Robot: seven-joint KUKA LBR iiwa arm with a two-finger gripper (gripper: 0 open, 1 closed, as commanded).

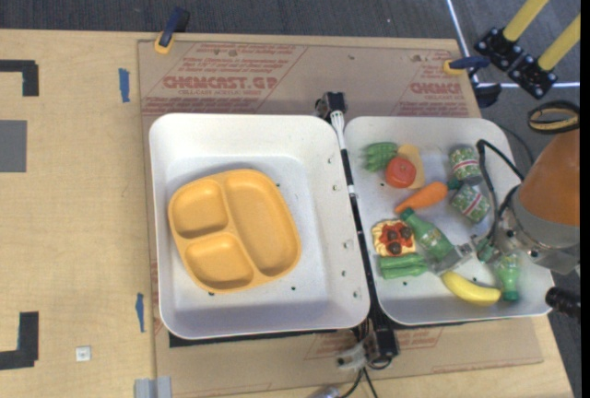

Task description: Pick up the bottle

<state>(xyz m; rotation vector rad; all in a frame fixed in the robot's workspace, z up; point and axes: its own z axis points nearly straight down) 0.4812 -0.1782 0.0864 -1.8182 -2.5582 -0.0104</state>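
Yellow divided tray in the left bin; toy food in the right bin.
Green bottle lies mid-bin, tilted, beside a banana; gripper low at right, finger state indiscernible.

We count 2 white bins, 1 yellow divided plate, 2 green bottles, 2 cans, 1 banana, 1 carrot, 1 tomato.

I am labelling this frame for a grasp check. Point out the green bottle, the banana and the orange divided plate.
Green plastic bottle point(426, 236), camera view, mid-body.
Yellow banana point(470, 288), camera view, middle of curve.
Orange divided plate point(267, 226), camera view, large compartment.
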